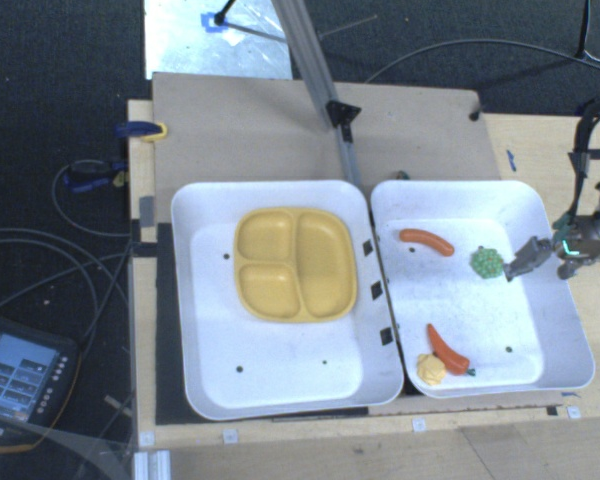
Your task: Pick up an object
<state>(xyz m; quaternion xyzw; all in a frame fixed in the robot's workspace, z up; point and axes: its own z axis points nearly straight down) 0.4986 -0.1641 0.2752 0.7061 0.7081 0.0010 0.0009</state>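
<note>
The right bin point(555, 358) holds an orange-red sausage point(425, 240) near its back left. A green bumpy lump point(487, 262) lies right of centre. An orange-red carrot-like piece point(448, 349) and a small yellow piece point(431, 370) lie touching at the front left. My gripper point(523, 264) reaches in over the bin's right rim, low and tilted. Its tip is just right of the green lump, close to it or touching it. Nothing is seen held in it.
The left bin point(210, 368) carries a yellow three-compartment plate point(295, 265) at its middle. A grey pole point(315, 63) slants down from the top to the back of the bins. Cables and a handheld screen point(15, 368) lie on the floor at left.
</note>
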